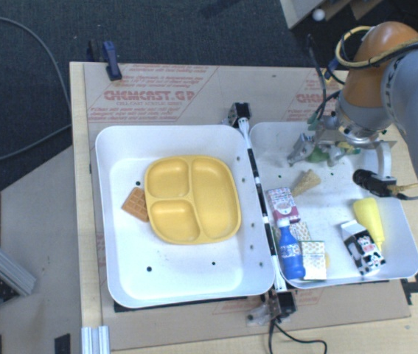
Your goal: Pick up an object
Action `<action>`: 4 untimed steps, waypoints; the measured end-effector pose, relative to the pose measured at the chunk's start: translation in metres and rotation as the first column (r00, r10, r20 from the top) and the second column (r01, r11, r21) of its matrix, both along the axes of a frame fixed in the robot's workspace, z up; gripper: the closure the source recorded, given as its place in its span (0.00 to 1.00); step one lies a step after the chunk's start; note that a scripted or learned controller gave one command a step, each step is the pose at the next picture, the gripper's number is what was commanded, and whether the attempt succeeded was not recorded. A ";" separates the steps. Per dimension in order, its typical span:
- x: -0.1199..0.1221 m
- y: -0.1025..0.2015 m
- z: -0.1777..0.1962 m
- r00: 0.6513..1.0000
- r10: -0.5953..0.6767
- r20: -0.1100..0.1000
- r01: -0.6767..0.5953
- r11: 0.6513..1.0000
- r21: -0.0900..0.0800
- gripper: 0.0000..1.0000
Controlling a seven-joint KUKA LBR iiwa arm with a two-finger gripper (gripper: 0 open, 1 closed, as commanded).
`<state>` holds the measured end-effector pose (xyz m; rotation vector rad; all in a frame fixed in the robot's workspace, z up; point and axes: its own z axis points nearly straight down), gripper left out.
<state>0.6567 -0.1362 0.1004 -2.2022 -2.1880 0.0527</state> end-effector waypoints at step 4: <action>-0.047 0.019 -0.016 0.999 0.006 0.047 -0.006 1.000 -0.001 0.00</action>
